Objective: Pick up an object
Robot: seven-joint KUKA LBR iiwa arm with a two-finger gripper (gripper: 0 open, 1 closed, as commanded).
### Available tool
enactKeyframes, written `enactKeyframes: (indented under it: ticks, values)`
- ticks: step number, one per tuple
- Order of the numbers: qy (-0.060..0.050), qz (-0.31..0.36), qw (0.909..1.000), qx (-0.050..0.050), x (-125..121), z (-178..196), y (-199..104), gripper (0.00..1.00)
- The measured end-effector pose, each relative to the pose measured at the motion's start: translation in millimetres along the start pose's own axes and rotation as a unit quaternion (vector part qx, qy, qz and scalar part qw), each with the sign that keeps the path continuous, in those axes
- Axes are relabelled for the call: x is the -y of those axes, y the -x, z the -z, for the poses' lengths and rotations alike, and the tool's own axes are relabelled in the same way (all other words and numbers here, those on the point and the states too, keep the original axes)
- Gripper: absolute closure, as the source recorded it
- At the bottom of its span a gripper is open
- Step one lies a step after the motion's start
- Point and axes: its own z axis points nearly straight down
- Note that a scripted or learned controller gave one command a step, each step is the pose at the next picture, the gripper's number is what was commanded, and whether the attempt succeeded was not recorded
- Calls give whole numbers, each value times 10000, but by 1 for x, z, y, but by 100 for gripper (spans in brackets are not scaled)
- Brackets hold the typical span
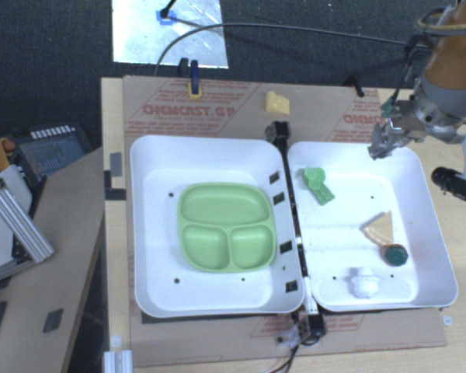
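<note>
The right bin (427, 208) holds a green toy piece (318, 185) at its upper left, a tan wedge (380, 227) at mid right, a dark green ball (395, 255) just below the wedge, and a small white object (364, 283) near the front wall. My gripper (381, 143) hangs above the right bin's far right corner, away from all of these. Nothing shows between its fingers.
The left bin (151, 169) carries a green three-compartment tray (224, 228). A yellow block (277, 102) lies on the cardboard behind the bins. A black clip (279, 130) sits where the bins meet at the back.
</note>
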Motion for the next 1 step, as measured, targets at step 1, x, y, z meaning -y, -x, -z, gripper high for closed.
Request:
enactKeyframes:
  ticks: [1]
  values:
    - [1,5,10000,-6,10,3,-58,100]
